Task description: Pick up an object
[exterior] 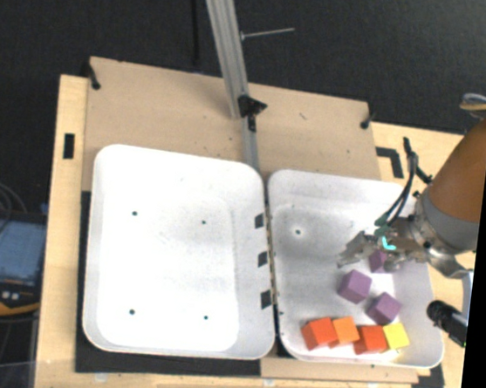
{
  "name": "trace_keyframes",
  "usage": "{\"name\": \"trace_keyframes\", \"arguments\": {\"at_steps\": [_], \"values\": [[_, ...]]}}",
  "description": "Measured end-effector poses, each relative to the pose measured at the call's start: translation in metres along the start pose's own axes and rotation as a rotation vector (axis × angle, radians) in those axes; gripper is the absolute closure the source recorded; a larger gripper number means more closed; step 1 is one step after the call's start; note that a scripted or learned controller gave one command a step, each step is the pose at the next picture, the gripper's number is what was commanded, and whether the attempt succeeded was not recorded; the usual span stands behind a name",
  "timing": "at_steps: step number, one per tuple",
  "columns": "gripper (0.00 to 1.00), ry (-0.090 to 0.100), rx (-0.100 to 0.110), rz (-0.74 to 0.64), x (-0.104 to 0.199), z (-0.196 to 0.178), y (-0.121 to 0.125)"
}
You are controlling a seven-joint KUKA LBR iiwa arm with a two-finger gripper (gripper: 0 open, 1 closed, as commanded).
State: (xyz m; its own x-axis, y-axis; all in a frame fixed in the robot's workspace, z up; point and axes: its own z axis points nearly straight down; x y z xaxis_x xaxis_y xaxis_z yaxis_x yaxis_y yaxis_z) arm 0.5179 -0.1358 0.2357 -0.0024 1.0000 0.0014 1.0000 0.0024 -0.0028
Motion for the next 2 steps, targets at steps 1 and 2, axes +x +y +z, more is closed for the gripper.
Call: {"name": "trace_keyframes", "arguments": {"at_steps": [1, 2], "values": [[0.0, -0.001, -0.005, 0.003, 0.0, -0.002, 0.001], [0.0, -0.003, 0.001, 0.005, -0.009, 0.049, 0.008]]}}
